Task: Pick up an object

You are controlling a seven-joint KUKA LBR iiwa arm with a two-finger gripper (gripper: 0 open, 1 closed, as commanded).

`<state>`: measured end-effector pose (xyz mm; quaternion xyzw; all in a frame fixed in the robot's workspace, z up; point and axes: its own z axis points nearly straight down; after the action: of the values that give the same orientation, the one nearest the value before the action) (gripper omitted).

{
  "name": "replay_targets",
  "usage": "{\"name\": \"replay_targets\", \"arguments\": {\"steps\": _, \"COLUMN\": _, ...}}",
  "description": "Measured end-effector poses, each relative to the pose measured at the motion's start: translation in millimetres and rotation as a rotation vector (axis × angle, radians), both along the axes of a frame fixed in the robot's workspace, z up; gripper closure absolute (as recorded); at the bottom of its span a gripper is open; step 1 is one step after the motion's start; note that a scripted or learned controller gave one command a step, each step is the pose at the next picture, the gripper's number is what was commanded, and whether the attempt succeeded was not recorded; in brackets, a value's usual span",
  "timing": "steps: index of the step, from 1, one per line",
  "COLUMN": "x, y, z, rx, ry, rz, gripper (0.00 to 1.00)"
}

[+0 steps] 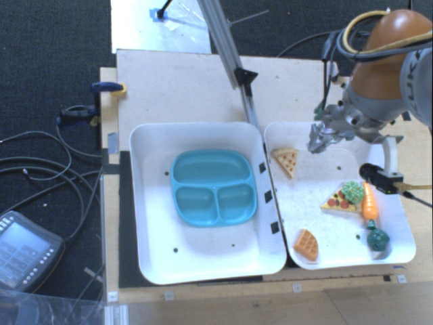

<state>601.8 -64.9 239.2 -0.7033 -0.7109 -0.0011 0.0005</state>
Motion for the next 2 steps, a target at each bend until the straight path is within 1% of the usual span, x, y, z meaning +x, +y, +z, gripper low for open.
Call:
{"name": "replay_targets", "arguments": {"steps": 1, "x": -17, "y": 53, "z": -11, "rx": 0.000, "ry": 0.002, "rz": 0.000, "gripper": 1.00}}
{"name": "replay_targets", "arguments": {"steps": 2, "x": -39, "y": 107, "z": -1, "rx": 0.001, "ry": 0.001, "rz": 0.001, "gripper": 1.00}}
